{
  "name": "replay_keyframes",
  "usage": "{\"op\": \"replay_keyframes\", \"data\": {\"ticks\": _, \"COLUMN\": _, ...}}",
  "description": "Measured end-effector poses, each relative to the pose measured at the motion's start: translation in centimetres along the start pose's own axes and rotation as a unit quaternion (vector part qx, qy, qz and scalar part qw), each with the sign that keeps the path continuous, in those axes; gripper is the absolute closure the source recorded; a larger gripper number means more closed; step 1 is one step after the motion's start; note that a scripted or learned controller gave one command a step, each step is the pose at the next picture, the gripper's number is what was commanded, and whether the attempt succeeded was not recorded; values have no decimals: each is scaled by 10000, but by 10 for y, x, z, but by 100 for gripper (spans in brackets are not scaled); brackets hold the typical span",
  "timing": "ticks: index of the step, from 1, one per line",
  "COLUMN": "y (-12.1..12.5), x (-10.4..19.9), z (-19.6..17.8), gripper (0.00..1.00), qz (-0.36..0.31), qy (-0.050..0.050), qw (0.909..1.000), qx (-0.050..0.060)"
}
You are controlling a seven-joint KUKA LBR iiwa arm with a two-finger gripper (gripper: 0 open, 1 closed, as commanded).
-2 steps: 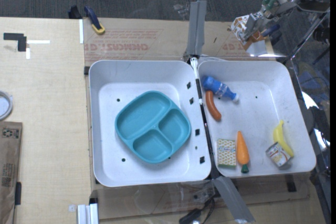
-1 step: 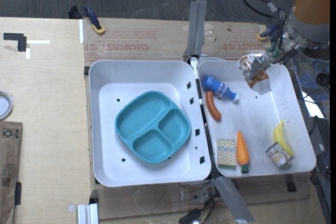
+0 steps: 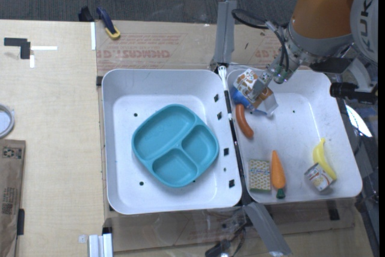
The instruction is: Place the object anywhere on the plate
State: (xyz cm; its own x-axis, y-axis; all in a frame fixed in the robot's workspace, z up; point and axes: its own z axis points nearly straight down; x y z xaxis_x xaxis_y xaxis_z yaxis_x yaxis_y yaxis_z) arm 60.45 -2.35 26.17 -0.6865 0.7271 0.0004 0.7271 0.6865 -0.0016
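A blue plate (image 3: 174, 144) with three compartments lies in the left bin (image 3: 120, 129). My gripper (image 3: 263, 96) is low over the far left corner of the right bin (image 3: 343, 129). Right beside it, on its left, sits a small blue, white and orange packet (image 3: 244, 82), touching or nearly touching it. I cannot make out whether the packet is held. An orange-brown sausage (image 3: 243, 121) lies just in front of the gripper, next to the wall between the bins.
In the right bin's near half lie a small green box (image 3: 259, 174), a carrot (image 3: 277, 171), a banana (image 3: 322, 156) and a small cup (image 3: 319, 179). A blue and yellow clamp (image 3: 107, 24) rests on the bench behind the left bin.
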Motion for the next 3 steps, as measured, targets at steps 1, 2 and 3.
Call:
{"op": "replay_keyframes", "data": {"ticks": 1, "y": 5, "x": 54, "z": 30, "gripper": 100, "qz": -90, "qy": 3, "qw": 10000, "qx": 3}}
{"op": "replay_keyframes", "data": {"ticks": 2, "y": 33, "x": 114, "z": 17, "gripper": 100, "qz": -603, "qy": -2, "qw": 9982, "qx": -2}}
{"op": "replay_keyframes", "data": {"ticks": 3, "y": 33, "x": 114, "z": 17, "gripper": 0, "qz": -595, "qy": -3, "qw": 9982, "qx": -3}}
